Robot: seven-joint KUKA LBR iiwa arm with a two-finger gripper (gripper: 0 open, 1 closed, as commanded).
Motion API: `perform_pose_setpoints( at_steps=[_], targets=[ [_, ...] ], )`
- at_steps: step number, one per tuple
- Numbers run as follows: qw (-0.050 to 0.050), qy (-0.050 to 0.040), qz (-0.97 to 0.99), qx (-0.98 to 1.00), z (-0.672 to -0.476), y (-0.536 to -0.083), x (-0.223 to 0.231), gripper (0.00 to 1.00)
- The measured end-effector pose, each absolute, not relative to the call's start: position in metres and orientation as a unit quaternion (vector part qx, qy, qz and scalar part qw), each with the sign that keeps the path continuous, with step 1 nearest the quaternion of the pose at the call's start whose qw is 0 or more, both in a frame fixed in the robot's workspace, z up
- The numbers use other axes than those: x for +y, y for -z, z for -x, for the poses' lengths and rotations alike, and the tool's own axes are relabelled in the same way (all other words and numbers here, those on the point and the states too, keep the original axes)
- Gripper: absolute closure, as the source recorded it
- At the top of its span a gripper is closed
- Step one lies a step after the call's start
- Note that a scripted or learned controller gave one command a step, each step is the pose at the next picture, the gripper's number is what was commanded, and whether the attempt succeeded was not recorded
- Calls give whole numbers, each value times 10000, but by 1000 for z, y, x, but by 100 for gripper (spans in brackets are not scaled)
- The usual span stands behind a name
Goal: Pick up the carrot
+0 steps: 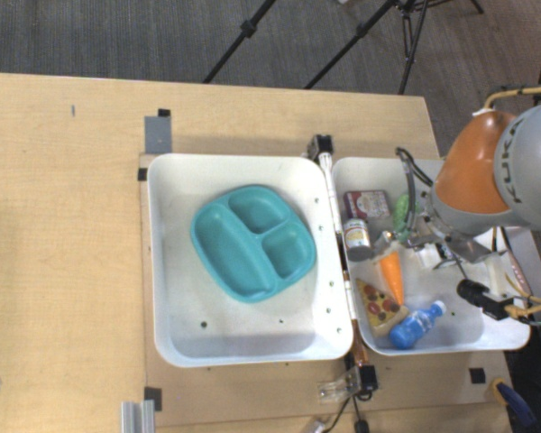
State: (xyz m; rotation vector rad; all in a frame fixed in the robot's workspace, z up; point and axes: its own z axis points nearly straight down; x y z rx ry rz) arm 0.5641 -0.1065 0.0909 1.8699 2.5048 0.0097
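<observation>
The orange carrot (393, 277) lies in the right bin (498, 336), pointing toward the near edge, roughly in the bin's middle. My gripper (411, 238) hangs just above and behind the carrot's far end, low over the bin. The grey arm with its orange band (473, 174) covers the bin's far right part. Nothing shows as held.
Around the carrot lie a pizza slice (380, 303), a blue bottle (417, 325), a small jar (356, 238), a maroon packet (368, 206) and a green item (402, 209). The left bin (171, 278) holds a teal divided plate (252, 242).
</observation>
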Motion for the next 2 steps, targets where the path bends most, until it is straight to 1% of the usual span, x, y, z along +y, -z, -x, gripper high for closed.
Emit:
perform_pose_setpoints(
  at_steps=[1, 2],
  targets=[
    [112, -67, -5965, 8025, -568, -104, -103, 100],
    [48, -27, -5088, 8609, -577, -187, -49, 100]
  ],
)
